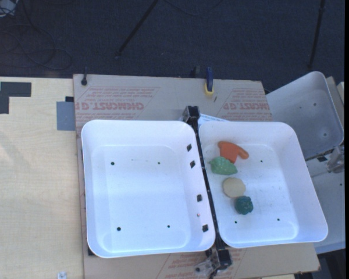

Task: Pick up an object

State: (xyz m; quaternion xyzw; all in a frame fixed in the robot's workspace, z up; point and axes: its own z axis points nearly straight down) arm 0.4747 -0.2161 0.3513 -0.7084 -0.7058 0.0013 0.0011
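white bins, four small things in the right one

camera view: two shallow white bins sit side by side on a cardboard sheet, their inner rims touching along a seam held by black clips. the left bin has a bare floor with only small dark holes in it, open from wall to wall. the right bin holds all the objects, gathered in a loose column near the seam, in the left half of its floor. the right half and the near strip of that floor are bare.

at the far end lies an orange piece. a green lump lies just beside it, closest to the seam wall and seeming to touch the orange piece. nearer the camera is a cream disc, lying flat. a dark teal lump sits just beside the disc at the near end. none of them touches the bin's outer walls.

a blue and yellow clamp grips the far edge of the cardboard. pale wooden bench top lies to the left. a grey metal plate stands off the right bin's far corner.

whether the gripper is released or clenched cannot be told.
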